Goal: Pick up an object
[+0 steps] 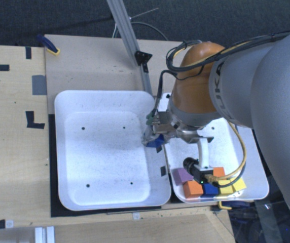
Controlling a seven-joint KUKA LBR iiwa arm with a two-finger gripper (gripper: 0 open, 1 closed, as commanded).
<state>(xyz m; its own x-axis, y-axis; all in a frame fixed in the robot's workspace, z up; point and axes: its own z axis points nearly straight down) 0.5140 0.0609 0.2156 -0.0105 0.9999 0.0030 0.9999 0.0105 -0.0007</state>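
The pick is not settled yet, as far as this view shows: the gripper (154, 133) hangs low over the shared edge where the two bins meet, and a small blue piece (157, 145) sits right against its underside, on the side nearer the camera. It is too small and too hidden by the wrist to say whether it is clamped or merely lies beneath, and I cannot tell whether the jaws are apart or together. My judgement is that a grasp is being tried on that blue piece. What is left is to show it truly caught and lifted clear of the rims. To the left of the jaws spreads the left bin (64, 105), whose white floor shows a few dark dots and no loose thing that I can make out. To the right of the jaws, and partly under the arm, lies the right bin (225, 148). Its goods are gathered in the corner nearest the camera, well apart from the jaws and below and to the right of them in the view: a purple block (181, 175), an orange block (192, 188) touching it, a blue block (210, 190) just beside that, a yellow block (232, 186) further right, and a small orange block (219, 172) behind them.
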